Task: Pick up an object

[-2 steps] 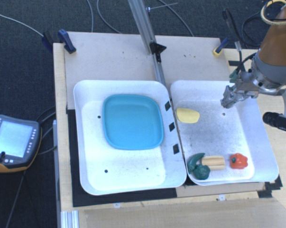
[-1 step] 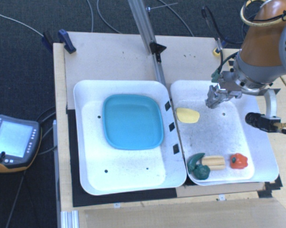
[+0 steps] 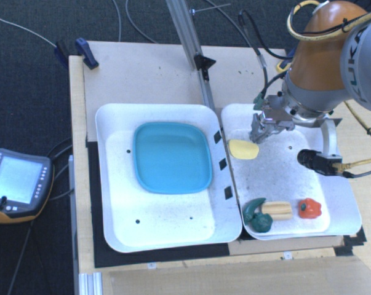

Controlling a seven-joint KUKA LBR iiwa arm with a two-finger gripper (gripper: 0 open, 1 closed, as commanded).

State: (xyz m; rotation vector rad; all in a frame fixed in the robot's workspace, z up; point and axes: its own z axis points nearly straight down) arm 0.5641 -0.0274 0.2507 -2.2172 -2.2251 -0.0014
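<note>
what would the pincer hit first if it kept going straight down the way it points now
Most likely the yellow object in the right bin: the pincer points down just above and right of it. Depth is unclear from this slanted view, so it may instead meet bare bin floor beside it.

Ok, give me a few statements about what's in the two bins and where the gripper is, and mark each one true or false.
1. The blue plate lies in the left bin. True.
2. The red toy lies in the left bin. False: it is in the right bin, near its front edge.
3. The gripper hangs just above the yellow piece. True.
4. The green toy rests on the blue plate. False: it lies in the right bin beside the tan block.
</note>
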